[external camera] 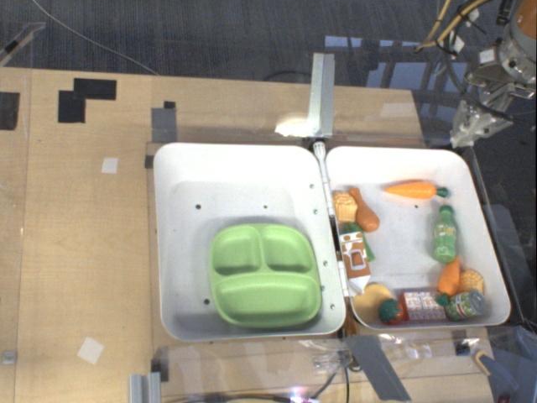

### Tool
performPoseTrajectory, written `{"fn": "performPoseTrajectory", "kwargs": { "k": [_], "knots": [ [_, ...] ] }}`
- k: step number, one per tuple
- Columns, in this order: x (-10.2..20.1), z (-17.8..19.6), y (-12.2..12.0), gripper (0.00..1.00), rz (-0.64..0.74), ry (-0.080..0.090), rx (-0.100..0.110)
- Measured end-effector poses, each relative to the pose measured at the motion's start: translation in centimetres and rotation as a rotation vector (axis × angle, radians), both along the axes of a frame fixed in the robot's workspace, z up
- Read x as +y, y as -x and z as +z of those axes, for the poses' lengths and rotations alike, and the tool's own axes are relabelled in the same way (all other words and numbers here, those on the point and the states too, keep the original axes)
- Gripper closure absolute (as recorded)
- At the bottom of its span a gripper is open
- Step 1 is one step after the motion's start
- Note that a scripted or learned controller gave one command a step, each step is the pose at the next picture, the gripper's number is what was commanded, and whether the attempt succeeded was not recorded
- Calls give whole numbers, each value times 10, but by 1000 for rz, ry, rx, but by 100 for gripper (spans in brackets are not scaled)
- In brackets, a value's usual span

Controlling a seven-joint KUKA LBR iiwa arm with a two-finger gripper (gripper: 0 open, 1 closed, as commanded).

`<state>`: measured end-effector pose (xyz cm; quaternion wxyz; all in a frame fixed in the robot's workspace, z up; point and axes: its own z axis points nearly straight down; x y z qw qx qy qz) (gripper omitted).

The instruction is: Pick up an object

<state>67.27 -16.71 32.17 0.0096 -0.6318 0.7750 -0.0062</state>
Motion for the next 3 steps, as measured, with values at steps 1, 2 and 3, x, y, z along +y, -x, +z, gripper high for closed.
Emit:
{"fn": "performPoseTrajectory", "kwargs": {
  "k": [1, 2, 3],
  "knots": [
    [1, 14, -2, 100, -2, -2, -11],
    [-30, -15, 67, 100, 69, 3, 15],
    [-27, -2, 64, 100, 72, 3, 6]
  ]
}}
